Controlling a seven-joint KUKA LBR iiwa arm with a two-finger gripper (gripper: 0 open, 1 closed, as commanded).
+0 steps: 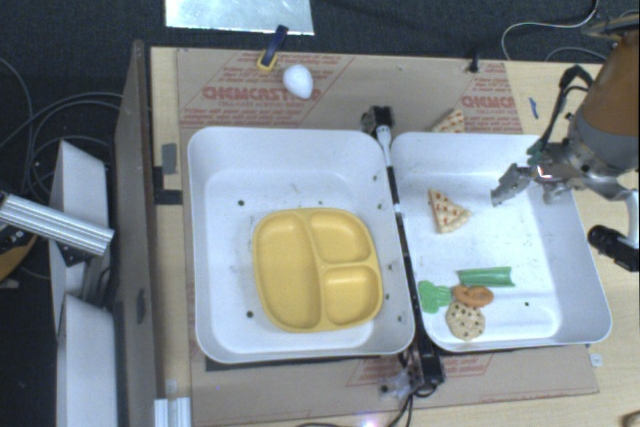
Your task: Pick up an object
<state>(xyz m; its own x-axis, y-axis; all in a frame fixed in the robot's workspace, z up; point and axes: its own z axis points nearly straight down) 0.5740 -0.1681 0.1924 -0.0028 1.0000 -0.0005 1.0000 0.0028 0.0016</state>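
The worktop carries two white bins side by side. In the right bin lie a pizza slice at the middle, and a green stick, a green piece, a small brown piece and a cookie at the near side. The gripper hangs over the far right part of this bin, right of the pizza slice; whether it is open, I cannot tell. The left bin holds a yellow divided plate.

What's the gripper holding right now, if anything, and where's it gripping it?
Nothing. The gripper hangs over the right bin with no object between its fingers; the pizza slice lies apart on the bin floor.
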